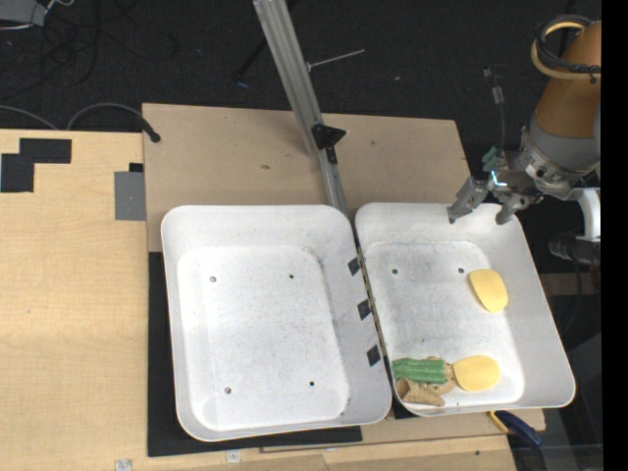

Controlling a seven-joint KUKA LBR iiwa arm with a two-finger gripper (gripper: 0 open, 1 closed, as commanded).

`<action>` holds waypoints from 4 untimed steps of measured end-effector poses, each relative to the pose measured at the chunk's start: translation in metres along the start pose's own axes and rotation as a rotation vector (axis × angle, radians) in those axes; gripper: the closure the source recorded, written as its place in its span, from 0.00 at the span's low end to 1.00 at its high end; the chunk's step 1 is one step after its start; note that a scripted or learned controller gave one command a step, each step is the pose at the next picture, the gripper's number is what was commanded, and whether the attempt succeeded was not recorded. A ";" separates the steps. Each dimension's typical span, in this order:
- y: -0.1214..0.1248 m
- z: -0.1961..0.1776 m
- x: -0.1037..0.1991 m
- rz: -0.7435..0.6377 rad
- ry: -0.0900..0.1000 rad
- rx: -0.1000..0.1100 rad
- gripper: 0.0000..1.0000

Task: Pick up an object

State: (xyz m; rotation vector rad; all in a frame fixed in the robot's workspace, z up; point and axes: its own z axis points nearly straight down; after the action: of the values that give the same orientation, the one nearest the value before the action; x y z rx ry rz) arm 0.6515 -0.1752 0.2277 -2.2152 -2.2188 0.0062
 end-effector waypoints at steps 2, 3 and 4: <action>0.000 0.040 -0.001 0.001 -0.001 -0.001 0.00; -0.002 0.104 -0.003 0.001 0.000 0.001 0.00; -0.003 0.139 -0.002 0.000 -0.001 -0.001 0.00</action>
State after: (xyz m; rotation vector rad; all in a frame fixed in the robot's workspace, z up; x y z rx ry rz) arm 0.6476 -0.1768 0.0889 -2.2166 -2.2197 0.0053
